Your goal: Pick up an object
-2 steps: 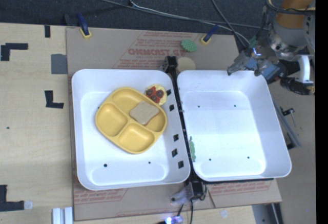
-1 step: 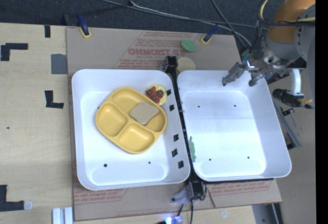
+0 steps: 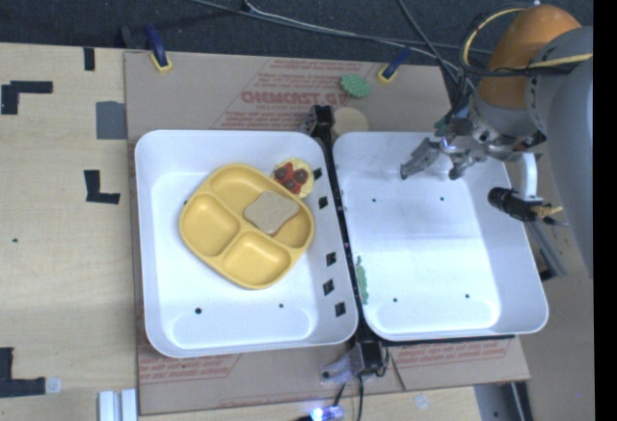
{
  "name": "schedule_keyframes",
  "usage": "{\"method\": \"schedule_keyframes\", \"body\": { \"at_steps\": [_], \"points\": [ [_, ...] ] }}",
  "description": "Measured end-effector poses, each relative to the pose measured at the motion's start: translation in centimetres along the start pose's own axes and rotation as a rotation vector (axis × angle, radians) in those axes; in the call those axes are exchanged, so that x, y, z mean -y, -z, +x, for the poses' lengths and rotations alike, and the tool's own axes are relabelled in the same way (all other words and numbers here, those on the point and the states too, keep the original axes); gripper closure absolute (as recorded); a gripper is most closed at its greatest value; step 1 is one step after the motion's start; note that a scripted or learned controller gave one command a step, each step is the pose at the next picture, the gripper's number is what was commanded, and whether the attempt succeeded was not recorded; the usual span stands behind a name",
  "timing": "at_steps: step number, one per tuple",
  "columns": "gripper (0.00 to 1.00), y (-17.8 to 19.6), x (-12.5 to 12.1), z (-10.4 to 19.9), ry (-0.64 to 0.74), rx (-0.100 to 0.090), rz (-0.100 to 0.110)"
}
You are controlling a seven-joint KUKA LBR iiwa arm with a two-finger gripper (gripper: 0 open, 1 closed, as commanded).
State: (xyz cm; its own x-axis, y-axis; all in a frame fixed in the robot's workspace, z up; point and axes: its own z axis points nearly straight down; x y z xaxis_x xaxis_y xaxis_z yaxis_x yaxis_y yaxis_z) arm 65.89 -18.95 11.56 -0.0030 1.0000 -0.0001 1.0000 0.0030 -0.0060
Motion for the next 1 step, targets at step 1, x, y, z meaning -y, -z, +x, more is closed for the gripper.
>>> {"method": "schedule_keyframes", "body": {
  "at_steps": [1],
  "points": [
    [0.0,-3.2,-0.06,0.11,0.0,0.002,-0.006]
  ]
}}
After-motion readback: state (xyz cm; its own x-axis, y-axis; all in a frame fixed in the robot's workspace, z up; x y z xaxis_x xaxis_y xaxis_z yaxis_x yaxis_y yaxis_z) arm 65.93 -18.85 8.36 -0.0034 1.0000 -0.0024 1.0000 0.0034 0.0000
